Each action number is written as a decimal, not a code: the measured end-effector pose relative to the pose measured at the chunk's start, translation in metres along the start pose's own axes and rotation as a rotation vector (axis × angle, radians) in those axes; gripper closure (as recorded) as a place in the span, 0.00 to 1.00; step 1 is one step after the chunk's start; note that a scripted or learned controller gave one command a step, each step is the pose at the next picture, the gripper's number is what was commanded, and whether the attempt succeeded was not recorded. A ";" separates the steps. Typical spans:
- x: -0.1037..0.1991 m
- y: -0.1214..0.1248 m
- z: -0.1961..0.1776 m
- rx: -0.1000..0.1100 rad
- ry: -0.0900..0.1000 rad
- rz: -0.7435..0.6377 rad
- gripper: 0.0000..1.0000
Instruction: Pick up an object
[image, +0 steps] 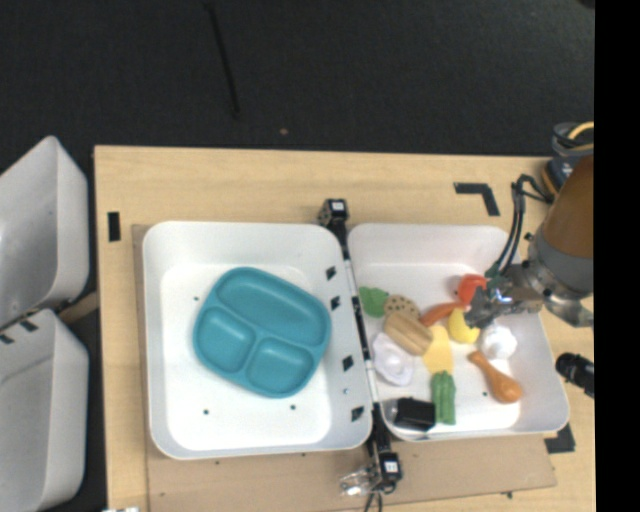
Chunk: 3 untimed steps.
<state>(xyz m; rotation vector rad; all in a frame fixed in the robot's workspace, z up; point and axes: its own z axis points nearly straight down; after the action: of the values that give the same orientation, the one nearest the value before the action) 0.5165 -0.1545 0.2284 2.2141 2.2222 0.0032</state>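
The right white bin (430, 240) holds a heap of small toys. Among them are a red piece (468, 288), an orange piece (437, 314), two yellow pieces (461, 326) (439, 351), a tan wooden block (405, 328) and a green lump (372, 300). There are also a green cucumber (443, 397), a black item (413, 412), two white items (392, 362) (497, 343) and an orange drumstick (497, 378). My gripper (487, 303) is low over the right side of this heap, between the red piece and the nearer yellow piece. I see nothing lifted by it.
The left white bin (170, 400) contains a teal divided plate (262, 331). A ridge with black clips (350, 330) separates the bins. The arm (565, 235) enters from the right over the bench edge. White boxes (35, 260) stand at the far left.
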 end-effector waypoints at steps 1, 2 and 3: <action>-0.001 0.001 -0.011 0.006 0.002 -0.001 1.00; 0.029 0.050 0.000 0.005 0.002 -0.003 1.00; 0.054 0.093 -0.011 0.003 0.002 -0.003 1.00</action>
<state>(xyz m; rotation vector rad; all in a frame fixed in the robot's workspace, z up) 0.6089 -0.0997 0.2396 2.2137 2.2276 0.0019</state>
